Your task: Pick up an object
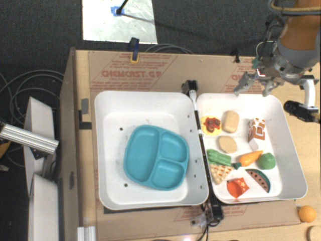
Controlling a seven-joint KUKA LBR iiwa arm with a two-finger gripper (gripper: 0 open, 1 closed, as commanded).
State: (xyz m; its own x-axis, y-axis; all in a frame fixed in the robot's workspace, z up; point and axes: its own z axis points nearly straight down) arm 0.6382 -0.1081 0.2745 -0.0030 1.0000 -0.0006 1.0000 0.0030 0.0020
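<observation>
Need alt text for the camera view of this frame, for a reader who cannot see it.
A grey and orange arm holds its open gripper above the far edge of the right bin, which holds toy foods, with nothing between its fingers. The left bin holds a blue divided tray.

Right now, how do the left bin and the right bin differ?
The left bin holds one blue divided plate; the right bin holds many small toy foods. The gripper hovers over the right bin's far rim, away from the left bin. Both are shallow, white, side by side.
</observation>
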